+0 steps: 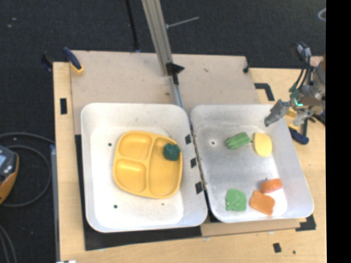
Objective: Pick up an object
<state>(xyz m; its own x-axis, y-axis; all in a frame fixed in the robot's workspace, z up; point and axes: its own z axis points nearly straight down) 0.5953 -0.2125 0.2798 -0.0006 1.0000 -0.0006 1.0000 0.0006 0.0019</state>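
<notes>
Our gripper [282, 113] hung over the right bin's [219, 201] upper right rim; we could not tell whether it held anything.

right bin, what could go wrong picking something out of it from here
1. The two orange pieces touch each other in the right bin's near corner, so closing on one may drag or nudge the other.
2. The yellow piece lies right beside the green ridged piece; a slightly off descent could knock either aside.
3. The gripper sits at the bin's far right rim and may clip it.
</notes>
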